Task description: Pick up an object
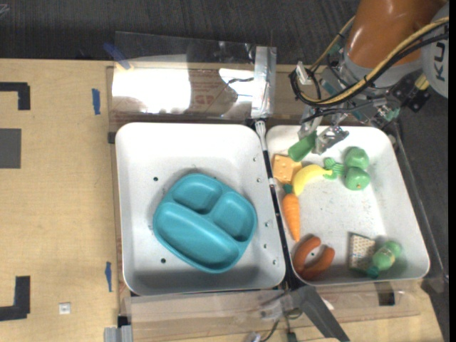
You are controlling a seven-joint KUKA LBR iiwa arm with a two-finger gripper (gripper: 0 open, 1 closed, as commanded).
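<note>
Although the gripper (322, 135) hangs low at the right bin's (407, 191) twelve o'clock edge, just above the green stick (301, 148), I cannot tell its grip. Nothing looks lifted: the banana (308, 177) and carrot (291, 215) lie at nine o'clock, so picking remains.

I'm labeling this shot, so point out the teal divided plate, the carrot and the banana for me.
teal divided plate (187, 228): camera view, on its large front compartment.
carrot (291, 216): camera view, middle of its orange body.
banana (306, 177): camera view, on its yellow curve.
</note>
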